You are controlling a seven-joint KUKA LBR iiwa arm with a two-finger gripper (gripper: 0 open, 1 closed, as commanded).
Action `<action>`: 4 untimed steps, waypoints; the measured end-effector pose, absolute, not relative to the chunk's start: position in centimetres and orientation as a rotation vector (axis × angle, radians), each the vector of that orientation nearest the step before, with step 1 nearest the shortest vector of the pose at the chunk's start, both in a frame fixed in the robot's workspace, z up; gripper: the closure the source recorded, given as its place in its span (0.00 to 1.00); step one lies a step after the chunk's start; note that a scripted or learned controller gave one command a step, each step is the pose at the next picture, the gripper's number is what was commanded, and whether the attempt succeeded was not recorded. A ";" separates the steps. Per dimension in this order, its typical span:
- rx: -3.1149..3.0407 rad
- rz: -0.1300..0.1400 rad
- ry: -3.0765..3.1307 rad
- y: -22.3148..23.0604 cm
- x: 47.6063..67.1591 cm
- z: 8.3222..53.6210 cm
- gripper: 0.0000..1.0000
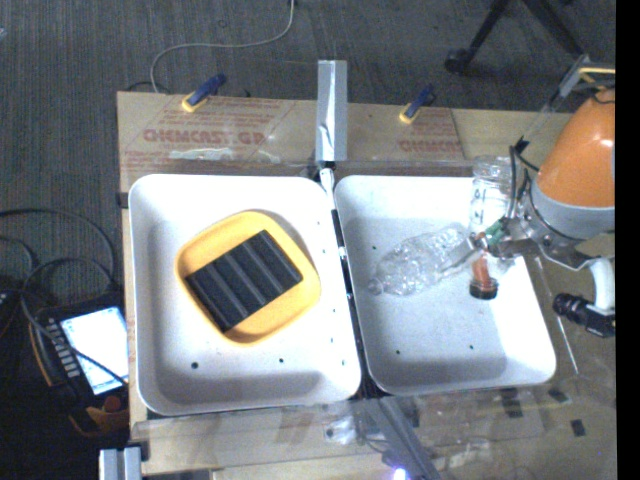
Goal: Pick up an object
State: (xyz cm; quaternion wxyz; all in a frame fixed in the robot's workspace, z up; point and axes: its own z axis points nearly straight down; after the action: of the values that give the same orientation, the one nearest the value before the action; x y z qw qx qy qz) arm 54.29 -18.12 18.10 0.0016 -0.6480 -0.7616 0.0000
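Observation:
A crushed clear plastic bottle (418, 261) lies on its side in the middle of the right bin (450, 363). At its right end sits a small orange-red piece with a dark base (484, 280). My gripper (494, 248) hangs over the right side of that bin, just above the small piece and the bottle's right end. The grey arm with its orange band (585, 153) reaches in from the right. In the left bin (160, 358) lies a yellow object with a black ribbed top (247, 276).
A clear jar-like thing (489, 192) stands at the right bin's far right rim, close to the arm. Two blue-and-yellow clamps (203, 91) (416, 102) hold the board behind the bins. A metal divider (331, 118) rises between the bins at the back.

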 end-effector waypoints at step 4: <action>-1.665 -0.012 -2.665 -21.4 58.2 10.4 1.00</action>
State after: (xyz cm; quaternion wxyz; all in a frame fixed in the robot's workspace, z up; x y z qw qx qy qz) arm 58.18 -21.35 10.40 -0.0004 -0.5297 -0.8482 -0.0038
